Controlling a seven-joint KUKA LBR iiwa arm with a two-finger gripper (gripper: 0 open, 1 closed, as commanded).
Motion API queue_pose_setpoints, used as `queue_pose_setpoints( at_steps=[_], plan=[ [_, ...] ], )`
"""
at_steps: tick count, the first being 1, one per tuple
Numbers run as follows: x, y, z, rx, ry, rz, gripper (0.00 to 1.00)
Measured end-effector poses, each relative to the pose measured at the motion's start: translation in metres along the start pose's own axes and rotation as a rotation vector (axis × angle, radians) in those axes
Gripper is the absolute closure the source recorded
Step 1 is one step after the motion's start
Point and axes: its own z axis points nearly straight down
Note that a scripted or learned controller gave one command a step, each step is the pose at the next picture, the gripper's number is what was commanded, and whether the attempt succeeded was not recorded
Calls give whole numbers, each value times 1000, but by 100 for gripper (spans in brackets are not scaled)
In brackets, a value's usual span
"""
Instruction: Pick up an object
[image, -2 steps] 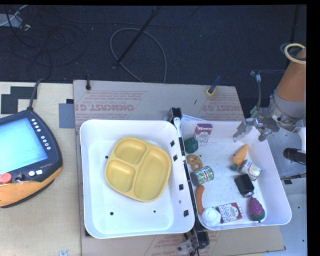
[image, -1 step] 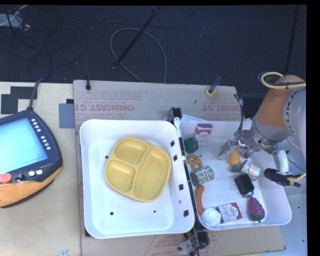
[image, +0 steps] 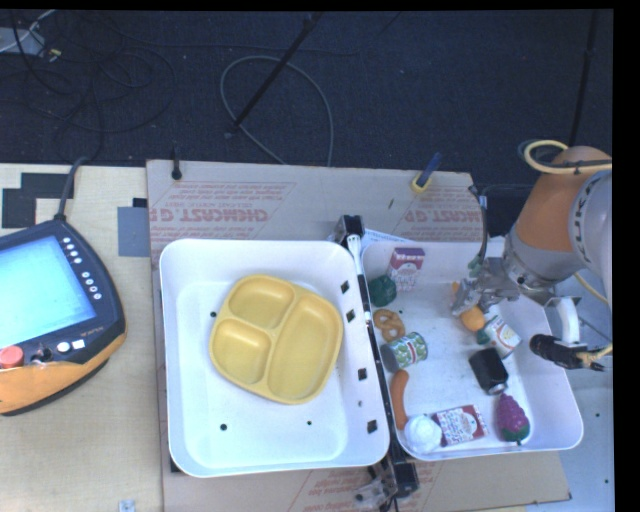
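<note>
Arm (image: 560, 215) reaches in from the right, over the right bin (image: 560, 425), with the gripper (image: 478, 295) low at the bin's upper right part. Fingers sit just above a small orange object (image: 472, 320), maybe a toy fruit; contact is not clear at this slant. Jaw state: cannot tell, the metal parts blur into one cluster. Nothing is seen pinched between them. Right bin holds the candidates: a small white carton with red print (image: 406, 266) near the top, a dark green round piece (image: 381, 291), a pretzel-like ring (image: 387, 324), a green can (image: 406, 350), a carrot-like orange stick (image: 400, 397), a white ball (image: 422, 433), a red and white packet (image: 460, 425), a purple grape bunch (image: 513, 418), a black block (image: 489, 369) and a small white bottle (image: 501, 335) just beside the orange object. Left bin (image: 190, 300) carries a yellow divided plate (image: 277, 337), well apart from the gripper. Judged step: approach or descent onto the orange object, grasp not yet confirmed. Next move likely calls for a straight descent with the fingers straddling the orange piece, keeping off the white bottle, which crowds it, then a close and lift. Risk: nudging the bottle or a pinch that slips off a rounded toy.
</note>
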Motion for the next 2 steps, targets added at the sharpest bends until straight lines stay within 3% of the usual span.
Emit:
queue_pose_setpoints(
  at_steps=[1, 2],
  plan=[
    [66, 8, -30, -1, -4, 3, 100],
    [150, 15, -91, -2, -4, 2, 100]
  ],
)
